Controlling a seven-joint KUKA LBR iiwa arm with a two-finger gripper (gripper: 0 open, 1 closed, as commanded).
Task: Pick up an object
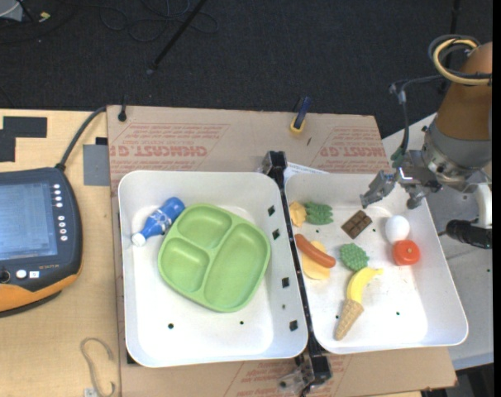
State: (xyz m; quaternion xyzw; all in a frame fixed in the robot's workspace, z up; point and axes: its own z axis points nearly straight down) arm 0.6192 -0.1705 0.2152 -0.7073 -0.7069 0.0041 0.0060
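Camera view: gripper (pixel 397 186) above the right bin's (pixel 449 321) far edge.
Its fingers stand apart, holding nothing; the chocolate bar (pixel 357 222) and white egg (pixel 397 227) lie near.

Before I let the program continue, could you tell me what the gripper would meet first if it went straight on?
Probably the chocolate bar: the gripper points down-left toward it, though depth is unclear.
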